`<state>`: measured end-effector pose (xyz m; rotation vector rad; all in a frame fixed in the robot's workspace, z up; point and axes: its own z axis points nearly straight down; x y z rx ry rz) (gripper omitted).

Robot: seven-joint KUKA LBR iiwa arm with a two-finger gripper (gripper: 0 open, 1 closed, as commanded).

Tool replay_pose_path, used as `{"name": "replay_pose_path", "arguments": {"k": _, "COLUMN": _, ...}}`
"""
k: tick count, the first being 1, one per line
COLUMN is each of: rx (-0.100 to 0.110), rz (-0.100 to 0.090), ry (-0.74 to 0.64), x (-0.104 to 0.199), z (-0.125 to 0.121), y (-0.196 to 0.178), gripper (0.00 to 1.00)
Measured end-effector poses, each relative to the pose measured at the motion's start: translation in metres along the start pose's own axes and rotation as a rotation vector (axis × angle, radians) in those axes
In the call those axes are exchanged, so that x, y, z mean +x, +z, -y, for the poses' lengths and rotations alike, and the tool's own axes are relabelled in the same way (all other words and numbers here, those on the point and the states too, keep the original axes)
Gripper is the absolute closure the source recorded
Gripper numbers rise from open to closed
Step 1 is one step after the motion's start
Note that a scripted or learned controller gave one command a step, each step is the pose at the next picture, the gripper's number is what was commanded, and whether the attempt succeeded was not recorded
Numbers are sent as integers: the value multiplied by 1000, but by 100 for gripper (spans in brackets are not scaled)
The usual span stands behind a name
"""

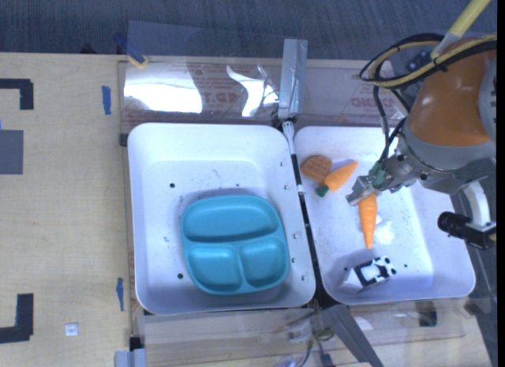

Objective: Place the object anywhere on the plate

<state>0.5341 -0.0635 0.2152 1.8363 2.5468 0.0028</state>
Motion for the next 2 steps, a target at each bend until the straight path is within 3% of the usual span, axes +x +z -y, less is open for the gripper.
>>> {"name": "replay_pose_path", "arguments": {"k": 1, "rx": 8, "rz": -3, "ry": 231, "x": 92, "z": 2, "y": 32, "gripper": 100}}
{"name": "replay_pose_path", "arguments": {"k": 2, "rx": 7, "rz": -2, "ry": 232, "x": 91, "z": 2, "y": 31, "gripper": 0}}
